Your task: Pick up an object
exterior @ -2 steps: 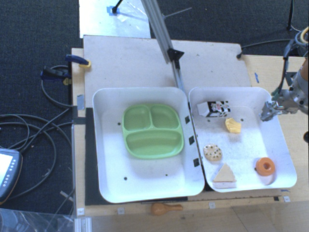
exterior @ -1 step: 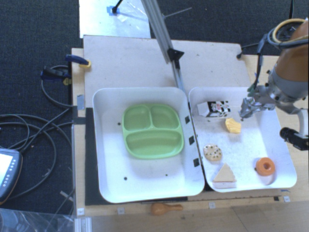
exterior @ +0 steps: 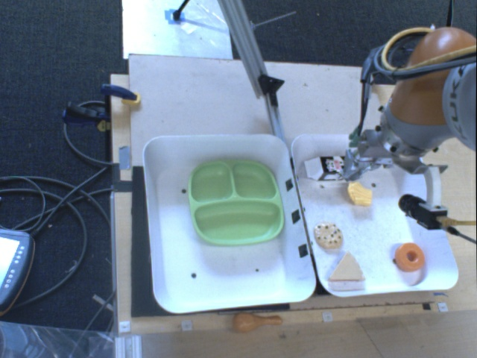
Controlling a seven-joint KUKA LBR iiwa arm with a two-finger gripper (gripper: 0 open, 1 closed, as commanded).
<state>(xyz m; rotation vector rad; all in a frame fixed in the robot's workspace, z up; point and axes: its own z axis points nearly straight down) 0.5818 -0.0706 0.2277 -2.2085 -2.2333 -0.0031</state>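
Fingers of my gripper [exterior: 344,167]: I cannot tell their state; small black-and-white carton [exterior: 321,167] just beside, likely my target.

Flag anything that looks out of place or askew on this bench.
One thing stands out: a tan, pear-shaped object lies on the bench edge in front of the left bin, outside both bins. The green tray sits slightly askew in that bin. The items in the right bin look ordinary.

Dark carpet floor [exterior: 52,43] at frame left, black cables [exterior: 45,200] looping across; pale wooden worktop [exterior: 194,95] at centre.
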